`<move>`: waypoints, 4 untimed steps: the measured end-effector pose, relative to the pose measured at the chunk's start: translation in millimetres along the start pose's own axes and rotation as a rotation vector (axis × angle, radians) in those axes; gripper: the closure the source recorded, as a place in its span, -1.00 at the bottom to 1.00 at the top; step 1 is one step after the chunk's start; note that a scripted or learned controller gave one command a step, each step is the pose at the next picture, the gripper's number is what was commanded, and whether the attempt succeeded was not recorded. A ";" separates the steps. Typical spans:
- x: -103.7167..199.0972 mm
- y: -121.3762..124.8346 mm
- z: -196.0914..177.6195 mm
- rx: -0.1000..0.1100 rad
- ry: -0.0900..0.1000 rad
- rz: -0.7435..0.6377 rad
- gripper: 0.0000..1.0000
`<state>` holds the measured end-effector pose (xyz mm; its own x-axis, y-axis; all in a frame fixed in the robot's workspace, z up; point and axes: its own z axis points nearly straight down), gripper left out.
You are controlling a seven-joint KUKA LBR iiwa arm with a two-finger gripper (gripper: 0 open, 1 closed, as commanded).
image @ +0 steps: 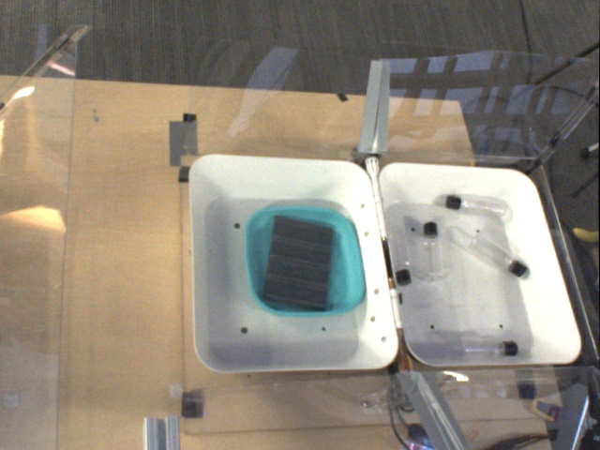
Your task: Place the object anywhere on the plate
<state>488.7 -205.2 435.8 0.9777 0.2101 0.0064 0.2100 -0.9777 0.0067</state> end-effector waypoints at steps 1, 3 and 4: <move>0.0 0.0 0.0 0.000 0.000 0.000 -1.00; 0.1 -0.2 0.0 0.000 0.000 -0.001 -1.00; 0.2 -0.3 0.0 0.000 0.000 -0.001 -1.00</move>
